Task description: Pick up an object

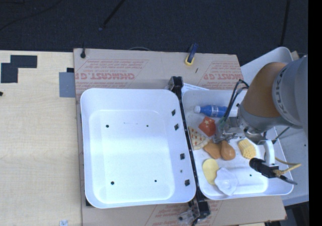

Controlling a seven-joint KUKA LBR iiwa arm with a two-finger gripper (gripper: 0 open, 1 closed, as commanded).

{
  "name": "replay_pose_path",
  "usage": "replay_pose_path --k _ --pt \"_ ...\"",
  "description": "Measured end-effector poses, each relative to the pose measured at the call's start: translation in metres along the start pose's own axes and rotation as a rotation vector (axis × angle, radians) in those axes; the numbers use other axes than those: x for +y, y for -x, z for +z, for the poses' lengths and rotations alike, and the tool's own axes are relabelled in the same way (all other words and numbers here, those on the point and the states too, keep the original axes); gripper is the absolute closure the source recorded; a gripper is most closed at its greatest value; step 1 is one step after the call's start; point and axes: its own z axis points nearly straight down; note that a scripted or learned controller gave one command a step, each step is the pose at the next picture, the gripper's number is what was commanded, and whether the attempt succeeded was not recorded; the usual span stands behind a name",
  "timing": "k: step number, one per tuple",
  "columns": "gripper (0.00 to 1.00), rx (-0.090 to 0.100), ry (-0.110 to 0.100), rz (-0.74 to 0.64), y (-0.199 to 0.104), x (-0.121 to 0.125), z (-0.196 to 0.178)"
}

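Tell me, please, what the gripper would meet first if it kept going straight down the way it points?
Probably the brown bread roll directly below the gripper in the right bin; depth is hard to judge from above.

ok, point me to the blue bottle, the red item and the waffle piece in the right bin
blue bottle (pixel 213 110), camera view, middle of its body
red item (pixel 207 127), camera view, its centre
waffle piece (pixel 196 140), camera view, its gridded face

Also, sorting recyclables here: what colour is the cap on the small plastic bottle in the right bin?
Blue, on the clear plastic bottle; camera view shows it.
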Motion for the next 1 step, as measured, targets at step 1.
replay_pose_path --k 1 --pt "1.0 0.0 -0.002 0.003 0.0233 -0.0067 -0.0637"
